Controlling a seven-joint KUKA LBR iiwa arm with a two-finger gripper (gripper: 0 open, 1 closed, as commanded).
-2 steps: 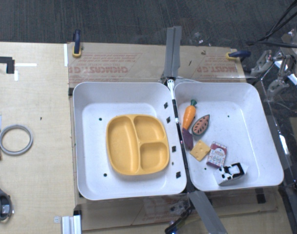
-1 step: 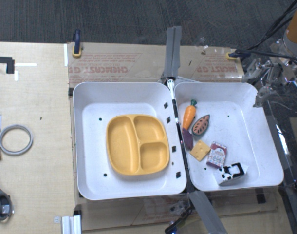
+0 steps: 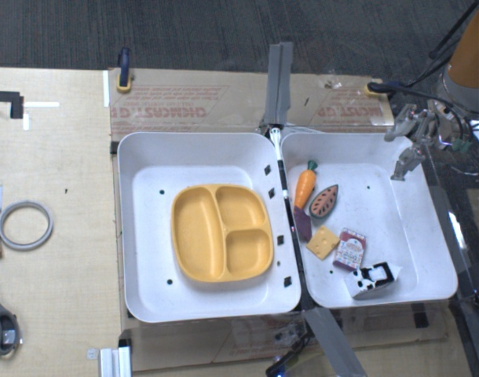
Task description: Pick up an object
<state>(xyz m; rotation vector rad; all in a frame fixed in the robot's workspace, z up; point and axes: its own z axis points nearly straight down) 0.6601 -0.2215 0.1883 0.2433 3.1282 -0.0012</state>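
Observation:
The right bin point(image 3: 416, 234) holds several small toys. An orange carrot point(image 3: 304, 185) lies beside a watermelon slice point(image 3: 323, 200), with a purple eggplant point(image 3: 301, 225) against the left wall. A yellow cheese wedge point(image 3: 323, 243), a small pink box point(image 3: 350, 250) and a black-and-white toy point(image 3: 373, 279) lie nearer the front. My gripper point(image 3: 397, 152) hangs over the bin's far right corner, well to the right of the toys. Its fingers stand apart, open, with nothing between them.
The left bin point(image 3: 137, 234) holds a yellow divided plate point(image 3: 222, 232). A grey divider bar point(image 3: 279, 85) runs between the bins at the back. On the bench to the left lie a tape roll point(image 3: 23, 225) and scissors point(image 3: 0, 330). Cables hang at the far right.

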